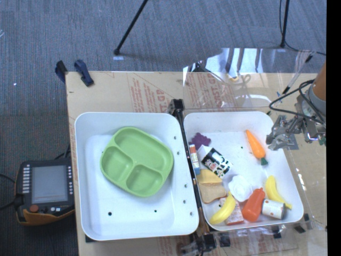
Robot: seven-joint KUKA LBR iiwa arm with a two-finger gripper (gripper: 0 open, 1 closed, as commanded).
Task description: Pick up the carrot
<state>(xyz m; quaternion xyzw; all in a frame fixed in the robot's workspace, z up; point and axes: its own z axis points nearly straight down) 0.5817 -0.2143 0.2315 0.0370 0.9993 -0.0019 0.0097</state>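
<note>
Orange carrot with a small green stub at its lower end lies in the right bin, toward the upper right, slanted with the thick end up-left and the tip down-right. It rests on bare white floor, apart from its neighbours: yellow banana below it, black-and-white carton to its left, purple piece further left

Gripper sits just right of the carrot, over the bin's right wall, near the carrot but not on it. Finger state: cannot tell, metalwork too cluttered at this scale. Nothing seen between them

Handling, judged: looks like a moulded toy, so light, stiff, smooth-skinned, probably a bit slippery; not fragile. Tapered body means a pinch near the tip could squirt out. Best hold is across the thicker middle, jaws set square to its long axis

Green plate in left bin, not involved
</note>
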